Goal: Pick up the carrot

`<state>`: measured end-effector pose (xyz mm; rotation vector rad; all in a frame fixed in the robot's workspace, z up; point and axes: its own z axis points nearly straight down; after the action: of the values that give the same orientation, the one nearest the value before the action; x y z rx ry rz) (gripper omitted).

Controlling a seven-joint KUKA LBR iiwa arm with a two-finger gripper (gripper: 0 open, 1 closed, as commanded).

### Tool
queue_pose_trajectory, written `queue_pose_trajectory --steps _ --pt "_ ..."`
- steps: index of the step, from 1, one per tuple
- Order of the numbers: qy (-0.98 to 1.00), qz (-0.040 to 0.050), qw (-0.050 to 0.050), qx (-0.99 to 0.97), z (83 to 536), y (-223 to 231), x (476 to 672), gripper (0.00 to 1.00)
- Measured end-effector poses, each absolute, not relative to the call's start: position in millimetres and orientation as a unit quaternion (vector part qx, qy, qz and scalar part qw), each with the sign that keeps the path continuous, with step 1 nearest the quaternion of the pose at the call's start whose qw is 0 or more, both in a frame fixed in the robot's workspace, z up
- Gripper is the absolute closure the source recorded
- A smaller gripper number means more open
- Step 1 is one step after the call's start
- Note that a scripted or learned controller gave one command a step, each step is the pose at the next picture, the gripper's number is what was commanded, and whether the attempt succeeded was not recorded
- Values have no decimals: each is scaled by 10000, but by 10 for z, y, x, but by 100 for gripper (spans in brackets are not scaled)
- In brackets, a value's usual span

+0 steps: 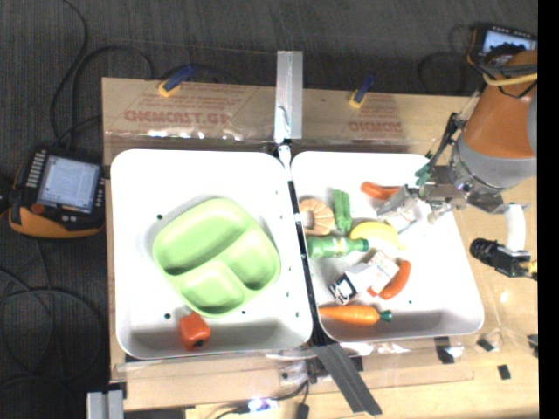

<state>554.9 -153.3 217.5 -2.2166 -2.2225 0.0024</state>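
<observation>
**benchwatcher:** Carrot check: the orange plastic carrot with the green stub end (351,314) lies flat along the near wall of the right white bin (454,269), its green tip pointing away from the divider between the two bins. Nothing is touching it.

**gripfan22:** And the arm?

**benchwatcher:** Grey arm with the orange band (500,133) comes in over the right bin's far corner on the outer side. The two-finger gripper (417,201) hangs over the far part of that bin, just beside a small red-orange sausage-shaped piece (378,188), well apart from the carrot. Whether the claw is spread or pinched together I honestly can't tell, it's too blurry there.

**gripfan22:** What else is in that bin?

**benchwatcher:** A green plastic bottle (336,247) lying on its side near the divider, a yellow banana-shaped piece (376,232) just beyond it, a tan round shell-like thing (316,216) further back, a red chili-shaped piece (397,279) and a small white carton (365,278) just beyond the carrot.

**gripfan22:** Left bin?

**benchwatcher:** A light green divided plastic tray (216,256) sits in the middle of the left white bin (131,234), and a small orange-red lump (194,329) rests at that bin's near wall, across the divider from the carrot.
</observation>
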Motion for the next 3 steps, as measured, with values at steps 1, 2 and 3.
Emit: queue_pose_trajectory --steps 1,2,3 --pt "-6488 18 21 -7610 1632 -1579 4825 0" --pt "-6176 -52 -85 -7864 1003 -1079 4887 0" --pt "-3856 -41 -28 -9227 890 -1016 4867 0"
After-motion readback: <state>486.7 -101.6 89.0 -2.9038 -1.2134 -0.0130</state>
